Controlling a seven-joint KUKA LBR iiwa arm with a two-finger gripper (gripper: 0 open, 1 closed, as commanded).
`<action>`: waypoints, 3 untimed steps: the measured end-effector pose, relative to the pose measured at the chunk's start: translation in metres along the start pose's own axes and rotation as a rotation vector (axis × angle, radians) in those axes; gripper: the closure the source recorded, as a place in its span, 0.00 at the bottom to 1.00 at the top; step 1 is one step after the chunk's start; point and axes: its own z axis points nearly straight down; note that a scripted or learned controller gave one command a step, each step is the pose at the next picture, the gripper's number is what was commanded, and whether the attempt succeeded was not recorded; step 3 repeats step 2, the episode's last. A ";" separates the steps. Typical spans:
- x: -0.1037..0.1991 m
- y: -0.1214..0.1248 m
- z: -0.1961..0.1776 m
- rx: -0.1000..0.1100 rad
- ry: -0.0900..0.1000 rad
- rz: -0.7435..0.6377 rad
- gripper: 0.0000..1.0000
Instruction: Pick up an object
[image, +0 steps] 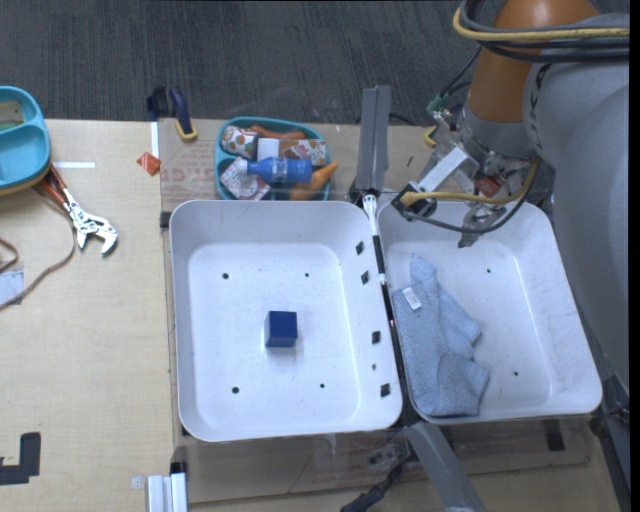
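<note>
A small blue cube (282, 329) sits on the floor of the left bin (200, 400), a little below its middle. A crumpled grey cloth (440, 340) lies in the left half of the right bin (545, 330), running from the centre down to the near wall. The gripper (468, 228) hangs over the far edge of the right bin, under the orange-banded wrist (510, 70), with cables looped around it. It is above and behind the cloth and well to the right of the cube. Nothing shows beneath it.
A blue bowl (272, 160) of mixed packets stands behind the left bin. A wrench (88, 228) and a teal tray (20, 135) lie on the bench at left. A grey post (374, 135) rises between the bins at the back.
</note>
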 end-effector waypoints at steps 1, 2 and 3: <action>-0.050 0.092 0.030 -0.001 0.001 -0.043 0.00; -0.077 0.144 0.031 -0.002 0.002 -0.033 0.00; -0.077 0.144 0.031 -0.002 0.002 -0.033 0.00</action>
